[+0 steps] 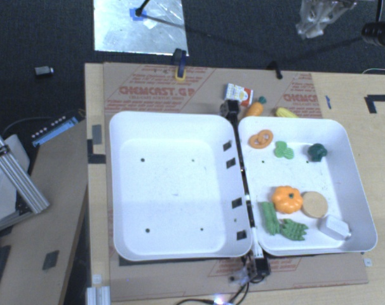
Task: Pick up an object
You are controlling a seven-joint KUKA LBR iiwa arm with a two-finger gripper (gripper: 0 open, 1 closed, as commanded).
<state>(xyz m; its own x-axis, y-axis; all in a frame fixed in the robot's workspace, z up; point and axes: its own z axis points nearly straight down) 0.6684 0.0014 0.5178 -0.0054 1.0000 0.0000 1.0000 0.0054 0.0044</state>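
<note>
Orange toy pumpkin (287, 199) lay in the right bin (352, 164), well below the gripper (314, 19). Whether that claw stood open or closed could not be told.

Claw (317, 18) blurred, its arm cut off by the top edge.

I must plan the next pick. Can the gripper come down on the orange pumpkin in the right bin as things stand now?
Probably yes. The gripper hangs high beyond the bins, and the pumpkin lies uncovered in the right bin. The tan disc touches its side and the green vegetable lies close, so the fingers have little room there.
</note>
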